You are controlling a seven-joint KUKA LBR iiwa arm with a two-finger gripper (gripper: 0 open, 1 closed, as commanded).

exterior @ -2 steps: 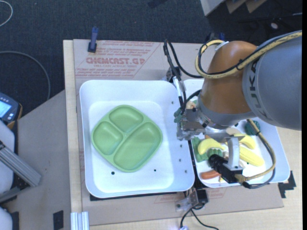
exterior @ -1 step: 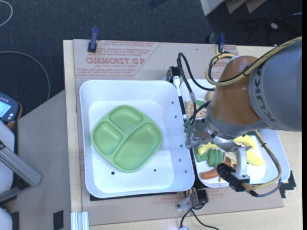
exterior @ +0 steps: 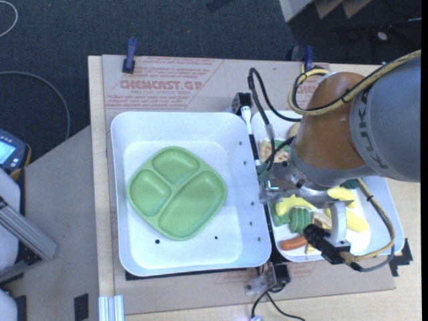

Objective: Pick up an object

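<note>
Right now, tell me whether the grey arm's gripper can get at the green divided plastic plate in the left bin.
Probably yes. The green divided plate lies alone and uncovered in the left bin; the arm hangs over the neighbouring right bin.

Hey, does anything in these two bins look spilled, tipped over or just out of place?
Nothing stands out. The green divided plate lies flat in the left bin, and the toy food is piled inside the right bin under the arm.
</note>
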